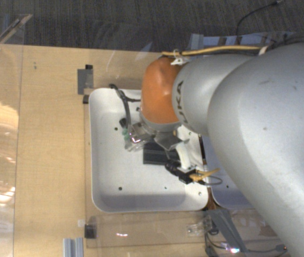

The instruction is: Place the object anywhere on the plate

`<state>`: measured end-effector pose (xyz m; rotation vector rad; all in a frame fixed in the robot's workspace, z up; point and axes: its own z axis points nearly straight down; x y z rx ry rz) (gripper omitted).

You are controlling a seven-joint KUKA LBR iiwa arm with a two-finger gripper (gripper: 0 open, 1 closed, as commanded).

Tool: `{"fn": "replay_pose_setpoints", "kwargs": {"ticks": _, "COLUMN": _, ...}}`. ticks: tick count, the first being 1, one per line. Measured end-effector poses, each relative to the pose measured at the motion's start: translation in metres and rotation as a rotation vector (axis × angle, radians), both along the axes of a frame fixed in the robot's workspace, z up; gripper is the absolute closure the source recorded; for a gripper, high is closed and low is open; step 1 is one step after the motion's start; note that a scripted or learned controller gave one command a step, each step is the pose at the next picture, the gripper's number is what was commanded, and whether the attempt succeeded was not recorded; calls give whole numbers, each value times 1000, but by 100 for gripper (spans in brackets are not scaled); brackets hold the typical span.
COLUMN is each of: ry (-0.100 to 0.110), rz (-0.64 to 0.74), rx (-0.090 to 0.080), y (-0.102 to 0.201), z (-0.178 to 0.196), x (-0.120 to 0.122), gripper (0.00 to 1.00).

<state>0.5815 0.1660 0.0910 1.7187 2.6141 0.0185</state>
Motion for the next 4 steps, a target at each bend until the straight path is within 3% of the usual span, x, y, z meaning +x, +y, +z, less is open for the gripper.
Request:
{"fn": "replay_pose_setpoints", "kwargs": {"ticks": 1, "ry": 4, "rz": 510, "rx": -6, "y": 39, "z": 151, "x": 63, "gripper": 100}}
{"fn": "replay_pose_setpoints", "kwargs": {"ticks": 2, "ry": 8, "rz": 745, "rx": -8, "y": 58, "z": 77, "x": 64, "gripper": 100}}
{"fn": "replay_pose_setpoints", "kwargs": {"ticks": 3, "ry": 8, "rz": 350, "rx": -4, "y": 69, "z": 68, "x": 81, "gripper": 100}}
{"fn": "replay_pose_setpoints", "kwargs": {"ticks": 4, "ry": 9, "rz": 331, "rx": -5, "y": 53, "z": 3, "x": 10, "gripper": 100}}
